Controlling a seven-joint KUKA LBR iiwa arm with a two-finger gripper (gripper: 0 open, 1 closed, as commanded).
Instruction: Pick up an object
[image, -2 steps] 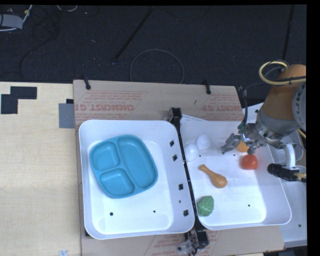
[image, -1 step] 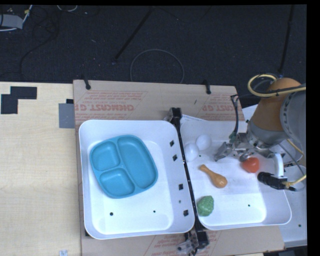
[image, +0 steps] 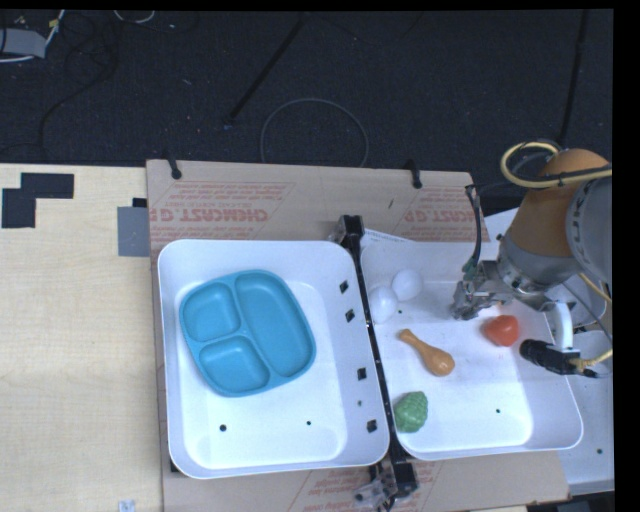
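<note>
The gripper (image: 475, 300) hangs low over the right bin (image: 470, 430), near its back right part, and whether it is open or has hold of anything I cannot tell; nothing shows between its tips. Nearest the camera lies a green lump (image: 411, 411) at the bin's front left. Farther back, a tan wooden piece (image: 428, 353) lies mid-bin, and a red thing (image: 502, 329) sits just beside the gripper, to its right. Two white balls (image: 396, 291) rest by the divider, toward the rear. A blue tray (image: 246, 331) fills the left bin (image: 200, 440). This looks like the approach step: no object is taken yet. Next, the gripper likely needs to centre over one piece, probably the red one, then descend and close.
</note>
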